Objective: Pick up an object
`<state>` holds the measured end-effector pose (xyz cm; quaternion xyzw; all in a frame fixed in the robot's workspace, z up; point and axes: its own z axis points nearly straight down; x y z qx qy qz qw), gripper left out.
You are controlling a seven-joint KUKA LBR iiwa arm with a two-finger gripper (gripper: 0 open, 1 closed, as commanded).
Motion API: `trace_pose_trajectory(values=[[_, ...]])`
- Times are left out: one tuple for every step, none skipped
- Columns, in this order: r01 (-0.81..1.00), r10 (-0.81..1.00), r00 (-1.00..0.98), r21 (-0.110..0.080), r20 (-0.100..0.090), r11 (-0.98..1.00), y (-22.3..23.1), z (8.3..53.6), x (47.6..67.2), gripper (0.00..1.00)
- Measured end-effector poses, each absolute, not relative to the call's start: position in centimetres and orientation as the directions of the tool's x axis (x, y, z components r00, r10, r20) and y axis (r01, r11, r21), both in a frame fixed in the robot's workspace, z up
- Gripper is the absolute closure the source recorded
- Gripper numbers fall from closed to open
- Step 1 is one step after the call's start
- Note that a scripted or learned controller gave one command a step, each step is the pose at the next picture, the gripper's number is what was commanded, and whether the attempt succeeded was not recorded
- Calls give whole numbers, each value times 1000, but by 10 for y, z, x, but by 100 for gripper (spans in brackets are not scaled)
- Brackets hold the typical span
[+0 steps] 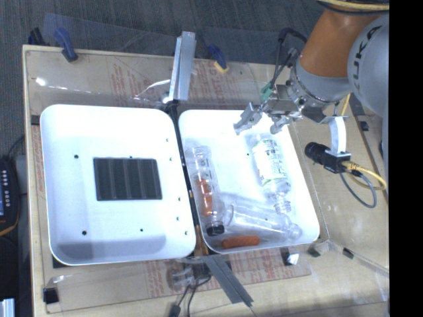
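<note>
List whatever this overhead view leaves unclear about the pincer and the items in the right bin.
- Pincer: small and blurred above the right bin; nothing seen gripped.
- Labelled bottle: print too small to read.
- Clear bottles at the near end: overlapping and transparent, outlines and count uncertain.
- Orange object: too small to identify.
- Arm: cut off by the top edge.

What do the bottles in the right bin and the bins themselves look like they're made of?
The labelled bottle and the bottle by the divider look like clear, glossy plastic: the bin shows through them. The right bin and left bin look like smooth white plastic, though that's uncertain.
</note>
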<state>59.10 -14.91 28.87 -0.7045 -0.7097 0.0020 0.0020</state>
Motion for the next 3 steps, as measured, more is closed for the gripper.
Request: trace_pose_trajectory(values=[[999,999,50,-8,0,-50,-119,286,583,0],[984,984,180,-7,0,-180,-199,219,589,0],[999,999,52,-1,-1,-52,-204,215,613,0]])
